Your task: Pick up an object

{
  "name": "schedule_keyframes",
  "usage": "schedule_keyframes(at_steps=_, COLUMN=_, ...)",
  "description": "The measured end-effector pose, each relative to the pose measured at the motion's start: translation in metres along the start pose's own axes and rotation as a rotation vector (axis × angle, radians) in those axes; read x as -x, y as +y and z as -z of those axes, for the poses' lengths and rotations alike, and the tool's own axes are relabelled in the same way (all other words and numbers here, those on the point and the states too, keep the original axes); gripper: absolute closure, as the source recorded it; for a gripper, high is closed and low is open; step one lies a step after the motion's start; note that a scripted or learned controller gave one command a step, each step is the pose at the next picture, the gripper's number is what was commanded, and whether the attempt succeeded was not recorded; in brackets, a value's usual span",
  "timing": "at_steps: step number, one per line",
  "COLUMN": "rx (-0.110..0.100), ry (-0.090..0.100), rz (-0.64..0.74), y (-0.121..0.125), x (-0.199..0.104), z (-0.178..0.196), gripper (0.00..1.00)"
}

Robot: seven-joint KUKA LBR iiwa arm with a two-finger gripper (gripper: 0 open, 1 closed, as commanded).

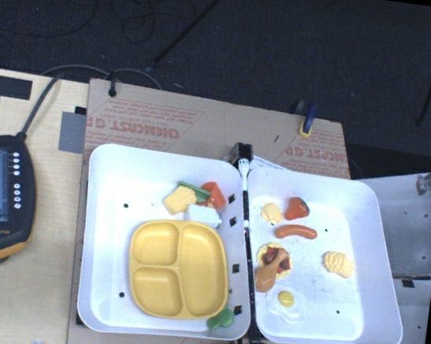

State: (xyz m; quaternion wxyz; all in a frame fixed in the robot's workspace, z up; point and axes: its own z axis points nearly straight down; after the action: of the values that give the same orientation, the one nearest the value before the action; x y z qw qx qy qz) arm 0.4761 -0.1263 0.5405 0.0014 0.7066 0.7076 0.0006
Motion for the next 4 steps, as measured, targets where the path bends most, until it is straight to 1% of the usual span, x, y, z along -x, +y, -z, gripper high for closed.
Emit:
schedule_keyframes(at_steps=1, rx=-0.005, ry=-0.001, rz=-0.007, y=-0.001, x=0.076, z=-0.004, gripper=0.00)
schedule_keyframes(at_steps=2, rx=-0.006, ry=0.000, rz=0.003, y=0.001, x=0.071, z=0.007, gripper=1.00)
schedule_keyframes(at_steps=3, rx=-0.008, ry=0.002, rz=-0.002, y=0.000, x=0.087, z=-0.014, gripper=1.00)
schedule_keyframes(at_steps=4, rx=-0.006, ry=0.001, rz=0.002, y=0.000, x=0.086, z=-0.017, gripper=1.00)
